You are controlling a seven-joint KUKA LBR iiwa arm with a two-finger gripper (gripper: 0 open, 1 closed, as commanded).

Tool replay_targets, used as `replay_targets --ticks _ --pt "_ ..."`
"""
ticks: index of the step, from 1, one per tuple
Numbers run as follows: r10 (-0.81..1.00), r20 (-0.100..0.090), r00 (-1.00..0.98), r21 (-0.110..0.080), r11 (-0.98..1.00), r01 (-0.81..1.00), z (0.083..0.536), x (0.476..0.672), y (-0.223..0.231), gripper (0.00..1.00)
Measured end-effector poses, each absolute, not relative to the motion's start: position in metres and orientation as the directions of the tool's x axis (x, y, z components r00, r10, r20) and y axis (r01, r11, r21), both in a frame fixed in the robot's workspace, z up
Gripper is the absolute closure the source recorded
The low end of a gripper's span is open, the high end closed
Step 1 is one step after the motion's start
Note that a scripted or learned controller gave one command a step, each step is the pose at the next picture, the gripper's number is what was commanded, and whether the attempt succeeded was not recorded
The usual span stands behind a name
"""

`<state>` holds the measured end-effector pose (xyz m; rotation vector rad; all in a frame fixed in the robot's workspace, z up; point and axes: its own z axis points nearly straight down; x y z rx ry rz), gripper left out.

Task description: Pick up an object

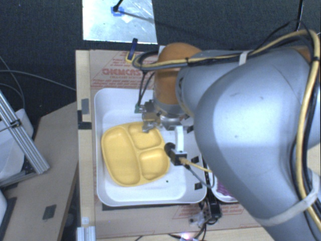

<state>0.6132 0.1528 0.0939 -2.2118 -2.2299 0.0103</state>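
Item: yellow divided tray [134,153], three compartments, lying flat in the left white bin [113,195]. It sits toward the left and middle of the bin floor, its right edge near the bin's centre.

Item: gripper [149,120], hanging from the grey arm [251,134] below the orange band [170,74]. It is low over the far edge of the tray, at or just above the rim of the far right compartment. Whether it touches the rim cannot be told, nor the state of its fingers.

Item: arm body, large and grey, covering the right half of the scene and most of the right bin [225,194], of which a small near part shows.

Item: yellow and black cables [281,34] running along the arm.

Item: brown cardboard sheet [113,72] with red print, under the bins.

Item: shiny metal plate [119,13] on the dark far surface.
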Motion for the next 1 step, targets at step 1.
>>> replay_targets --ticks 1 --pt "1.0 0.002 0.0 -0.003 0.0 1.0 0.091 0.5466 0.115 1.0"
